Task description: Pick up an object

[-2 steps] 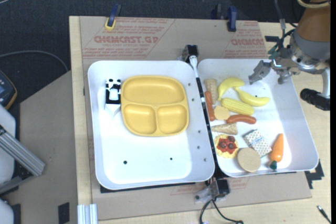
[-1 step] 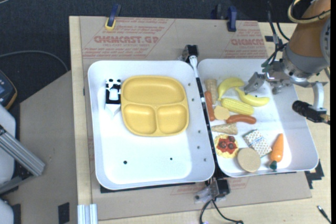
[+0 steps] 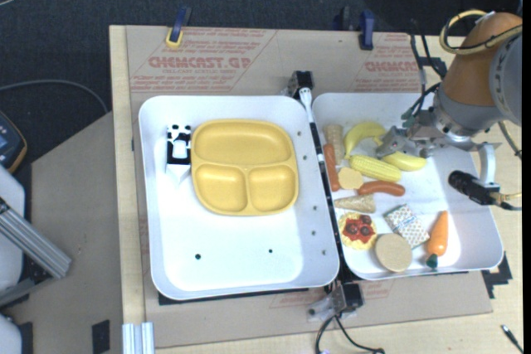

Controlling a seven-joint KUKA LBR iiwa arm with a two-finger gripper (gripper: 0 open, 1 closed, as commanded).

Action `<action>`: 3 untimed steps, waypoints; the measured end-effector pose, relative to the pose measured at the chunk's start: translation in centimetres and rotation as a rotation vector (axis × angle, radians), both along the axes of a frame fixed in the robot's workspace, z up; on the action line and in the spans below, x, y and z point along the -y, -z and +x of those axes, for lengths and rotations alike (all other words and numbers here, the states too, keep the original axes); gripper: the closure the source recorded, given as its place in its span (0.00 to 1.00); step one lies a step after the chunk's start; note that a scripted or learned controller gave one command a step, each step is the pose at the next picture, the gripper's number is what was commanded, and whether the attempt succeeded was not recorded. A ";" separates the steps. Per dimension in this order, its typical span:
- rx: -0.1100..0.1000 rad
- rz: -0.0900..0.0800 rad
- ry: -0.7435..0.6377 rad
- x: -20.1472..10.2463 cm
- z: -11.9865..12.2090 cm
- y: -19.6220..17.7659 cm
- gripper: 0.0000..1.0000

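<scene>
Yellow plastic food lay beneath the gripper [image 3: 404, 138] as I watched the arm [image 3: 481, 70] reach low into the right bin [image 3: 489, 240]. The pick, by my reading, was not done: nothing looked lifted, and the banana [image 3: 365, 133], corn [image 3: 375, 168], sausage [image 3: 382, 188], carrot [image 3: 439, 233], pizza slice [image 3: 358, 230] and biscuit [image 3: 393, 252] all rested on the bin floor. The claw hung over the lemon [image 3: 406, 161] and close to the banana; I could not tell whether it touched either, or how far apart it stood. The left bin [image 3: 241, 261] held a yellow tray [image 3: 245, 164].
</scene>
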State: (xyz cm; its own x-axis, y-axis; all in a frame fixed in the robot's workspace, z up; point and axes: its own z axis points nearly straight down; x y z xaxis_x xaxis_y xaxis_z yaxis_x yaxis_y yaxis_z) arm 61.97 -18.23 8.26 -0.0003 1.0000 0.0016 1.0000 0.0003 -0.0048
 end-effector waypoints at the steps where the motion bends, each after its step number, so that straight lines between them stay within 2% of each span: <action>1: 0.006 -0.002 0.000 0.0 0.1 -1.3 1.00; 2: 0.011 -0.004 0.000 -0.3 0.1 -5.8 1.00; 3: 0.011 -0.004 0.000 -0.4 -0.5 -11.9 1.00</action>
State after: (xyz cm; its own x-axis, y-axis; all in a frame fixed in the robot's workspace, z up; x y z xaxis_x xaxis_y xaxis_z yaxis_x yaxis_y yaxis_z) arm 61.49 -17.80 20.17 -0.0006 1.0000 -0.0025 1.0000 0.0006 0.0065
